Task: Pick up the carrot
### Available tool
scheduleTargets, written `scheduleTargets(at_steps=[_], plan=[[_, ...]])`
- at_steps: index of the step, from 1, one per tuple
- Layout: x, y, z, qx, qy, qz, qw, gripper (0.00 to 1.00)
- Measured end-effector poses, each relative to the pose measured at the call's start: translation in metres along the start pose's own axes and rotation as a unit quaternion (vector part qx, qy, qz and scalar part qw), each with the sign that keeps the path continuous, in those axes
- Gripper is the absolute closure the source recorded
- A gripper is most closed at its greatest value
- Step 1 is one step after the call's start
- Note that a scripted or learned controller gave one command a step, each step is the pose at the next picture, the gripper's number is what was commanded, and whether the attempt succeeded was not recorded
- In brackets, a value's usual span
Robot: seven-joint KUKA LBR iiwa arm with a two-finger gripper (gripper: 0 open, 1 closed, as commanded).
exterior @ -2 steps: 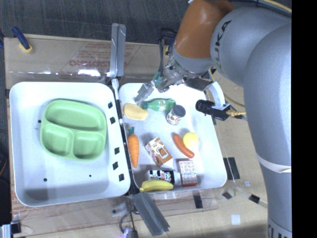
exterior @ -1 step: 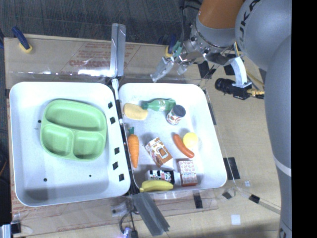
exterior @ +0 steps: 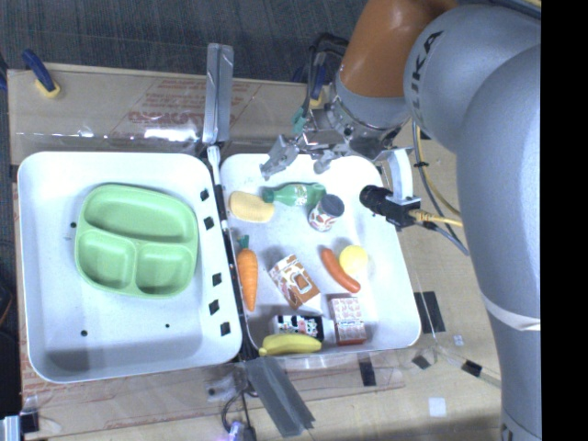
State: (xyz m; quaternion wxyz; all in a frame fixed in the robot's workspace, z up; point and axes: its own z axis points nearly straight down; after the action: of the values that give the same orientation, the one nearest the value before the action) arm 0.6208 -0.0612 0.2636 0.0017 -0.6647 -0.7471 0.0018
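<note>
From above, two white bins [exterior: 37, 246] sit on a tan bench [exterior: 110, 99] over dark flooring. The carrot [exterior: 247, 278] lies along the right bin's left wall. The gripper [exterior: 299, 156] hangs spread, grasping nothing, above the green bottle [exterior: 296, 194].

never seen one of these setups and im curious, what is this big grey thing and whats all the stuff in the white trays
The big grey and orange thing is a robot arm, reaching in from the right. The picture is taken from one fixed camera above the bench, looking down at a slant. At the arm's end is a two-finger gripper, hovering open over the far edge of the right bin with nothing between its fingers. That bin holds toy groceries: the carrot it is meant to pick up lies along the bin's left wall, with a banana, a green bottle, a small can, a lemon and some small boxes. The left bin holds a green divided plate.
</note>
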Motion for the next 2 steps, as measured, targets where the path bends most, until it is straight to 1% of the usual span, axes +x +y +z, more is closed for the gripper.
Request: scheduleTargets(at_steps=[1,2], plan=[[0.055,-0.048,0.069,0.000,0.000,-0.078,0.9970,0.00],[0.055,-0.062,0.074,0.000,0.000,-0.273,0.9619,0.00]])
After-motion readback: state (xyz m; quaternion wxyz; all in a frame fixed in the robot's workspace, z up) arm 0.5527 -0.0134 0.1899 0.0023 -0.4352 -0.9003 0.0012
